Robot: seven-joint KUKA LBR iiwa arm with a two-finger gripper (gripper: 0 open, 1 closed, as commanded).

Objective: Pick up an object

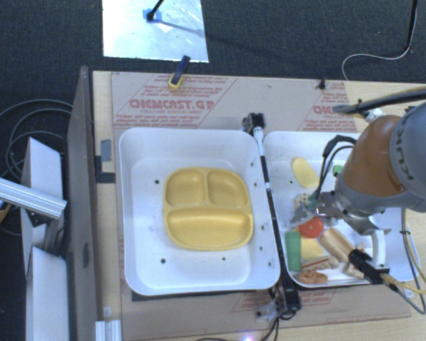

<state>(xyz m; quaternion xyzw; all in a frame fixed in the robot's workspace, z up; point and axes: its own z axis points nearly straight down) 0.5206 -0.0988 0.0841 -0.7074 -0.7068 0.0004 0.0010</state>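
The right bin (280,142) holds several small toy foods. A pale yellow piece (304,170) lies near its back left. A red tomato-like piece (311,227) sits mid-left, with a green cylinder (292,246) and a yellow block (312,250) in front of it. A tan roll (334,243) and a brown-orange strip (313,276) lie near the front edge. My gripper (304,204) reaches down from the right, just above the red piece and behind it. The grey and orange arm (383,163) hides the bin's right half.
The left bin (145,162) carries a yellow divided plate (206,208). A black bar (266,183) runs along the divide between the bins. Cables trail off the bench at the right and front right.
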